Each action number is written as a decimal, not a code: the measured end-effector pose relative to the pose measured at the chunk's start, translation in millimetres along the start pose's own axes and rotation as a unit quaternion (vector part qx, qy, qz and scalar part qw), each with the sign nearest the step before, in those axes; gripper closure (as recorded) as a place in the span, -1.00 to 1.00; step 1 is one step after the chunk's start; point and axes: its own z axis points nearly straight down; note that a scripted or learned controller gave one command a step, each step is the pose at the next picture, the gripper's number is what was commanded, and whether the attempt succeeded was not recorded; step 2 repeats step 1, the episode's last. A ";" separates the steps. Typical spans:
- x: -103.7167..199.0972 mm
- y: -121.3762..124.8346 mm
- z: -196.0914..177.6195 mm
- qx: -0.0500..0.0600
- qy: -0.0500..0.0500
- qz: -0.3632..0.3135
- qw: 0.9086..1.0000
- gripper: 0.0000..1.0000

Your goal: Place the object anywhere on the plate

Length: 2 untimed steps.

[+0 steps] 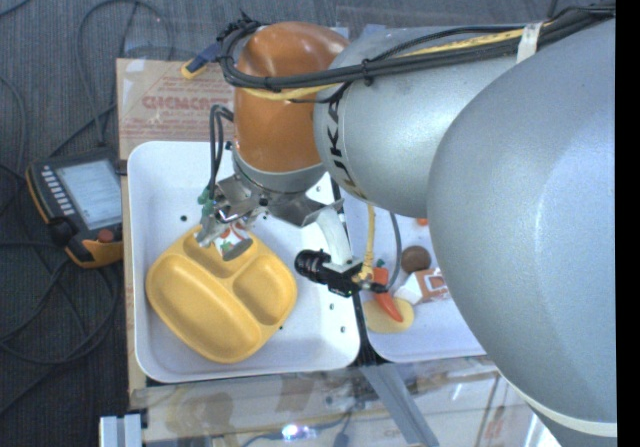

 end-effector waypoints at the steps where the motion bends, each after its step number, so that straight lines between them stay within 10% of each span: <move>1: -0.4 0.1 -0.2 0.000 0.000 0.000 1.000 -1.00; 2: -0.4 0.1 -0.2 0.000 0.000 0.000 1.000 -1.00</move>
